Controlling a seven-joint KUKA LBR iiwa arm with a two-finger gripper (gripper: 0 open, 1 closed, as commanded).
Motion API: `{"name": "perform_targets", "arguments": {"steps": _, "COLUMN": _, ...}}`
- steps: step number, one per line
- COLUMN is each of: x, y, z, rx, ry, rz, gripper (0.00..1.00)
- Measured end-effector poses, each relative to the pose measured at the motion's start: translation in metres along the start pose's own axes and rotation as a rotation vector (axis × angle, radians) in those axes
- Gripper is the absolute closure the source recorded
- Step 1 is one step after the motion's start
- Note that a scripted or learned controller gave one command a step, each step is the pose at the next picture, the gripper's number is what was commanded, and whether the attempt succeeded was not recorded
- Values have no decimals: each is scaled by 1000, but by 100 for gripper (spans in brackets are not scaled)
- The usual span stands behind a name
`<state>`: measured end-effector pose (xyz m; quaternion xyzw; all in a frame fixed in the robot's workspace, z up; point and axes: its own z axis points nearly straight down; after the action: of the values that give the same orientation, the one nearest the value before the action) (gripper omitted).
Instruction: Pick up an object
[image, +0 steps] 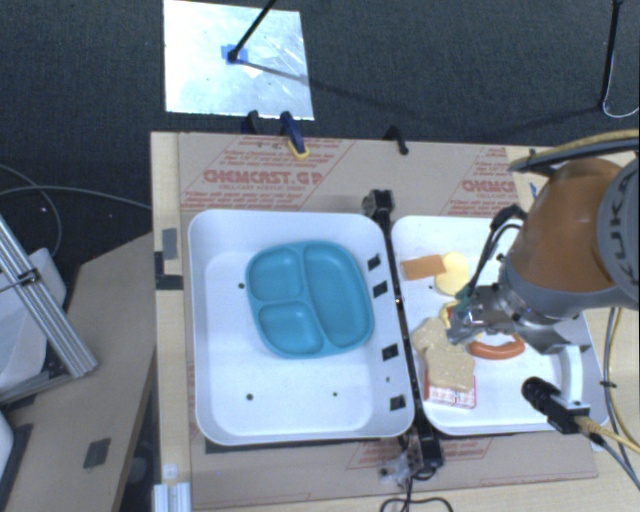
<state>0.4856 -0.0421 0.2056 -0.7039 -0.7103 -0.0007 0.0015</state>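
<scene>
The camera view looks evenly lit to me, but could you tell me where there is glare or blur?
In the camera view, glare washes out the shiny sheet on the dark floor above the bench; the white bins are bright but evenly lit, the blue tray casting only a soft shadow; the orange band looks soft, and the gripper is small and indistinct.

The grey arm reached in from the right, its orange band broad and rounded above the wrist. It bent downward and leftward, ending in the gripper, which pointed down at the wrist's lower left.
</scene>
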Motion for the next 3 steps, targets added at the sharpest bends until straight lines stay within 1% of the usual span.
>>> {"name": "perform_targets", "arguments": {"steps": 1, "x": 61, "y": 2, "z": 9, "rx": -1, "ry": -1, "rz": 0, "gripper": 100}}
{"name": "perform_targets", "arguments": {"steps": 2, "x": 76, "y": 19, "z": -47, "rx": -8, "ry": -2, "rz": 2, "gripper": 100}}
{"name": "perform_targets", "arguments": {"steps": 3, "x": 96, "y": 7, "z": -175, "rx": -17, "ry": 1, "rz": 1, "gripper": 100}}
